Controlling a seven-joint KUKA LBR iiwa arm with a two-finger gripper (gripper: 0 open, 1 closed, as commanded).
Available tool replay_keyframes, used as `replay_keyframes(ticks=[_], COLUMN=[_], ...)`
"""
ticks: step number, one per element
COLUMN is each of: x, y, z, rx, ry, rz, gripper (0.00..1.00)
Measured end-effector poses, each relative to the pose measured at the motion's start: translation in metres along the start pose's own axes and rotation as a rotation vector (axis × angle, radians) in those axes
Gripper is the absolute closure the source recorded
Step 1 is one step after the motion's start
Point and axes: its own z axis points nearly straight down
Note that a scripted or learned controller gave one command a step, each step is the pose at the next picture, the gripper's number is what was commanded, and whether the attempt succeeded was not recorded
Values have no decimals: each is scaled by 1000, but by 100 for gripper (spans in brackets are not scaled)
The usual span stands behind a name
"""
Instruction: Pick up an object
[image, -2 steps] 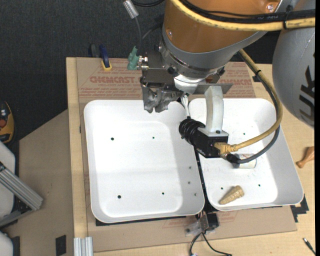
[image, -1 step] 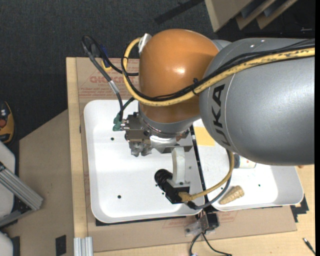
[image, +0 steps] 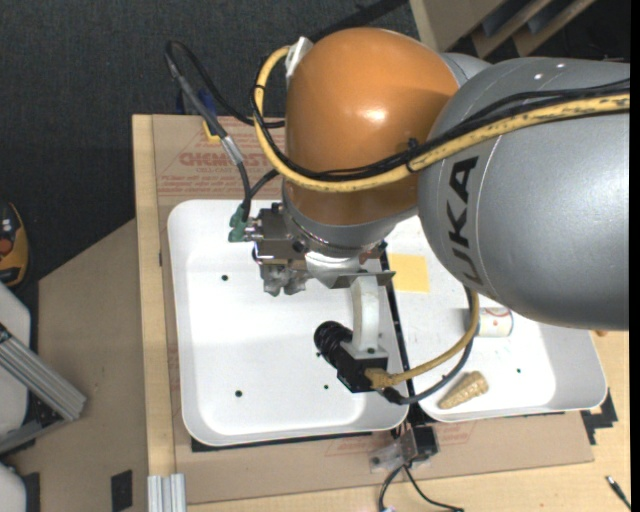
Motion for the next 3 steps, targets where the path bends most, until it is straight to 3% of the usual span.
replay_keyframes(ticks=[1, 2, 3], x=[0, -1, 0], y=[1, -2, 0], z=[-159, 23, -6], rx=[-15, 18, 0], ry=[7, -8, 0], rz=[-2, 2, 0], gripper=[100, 100, 100])
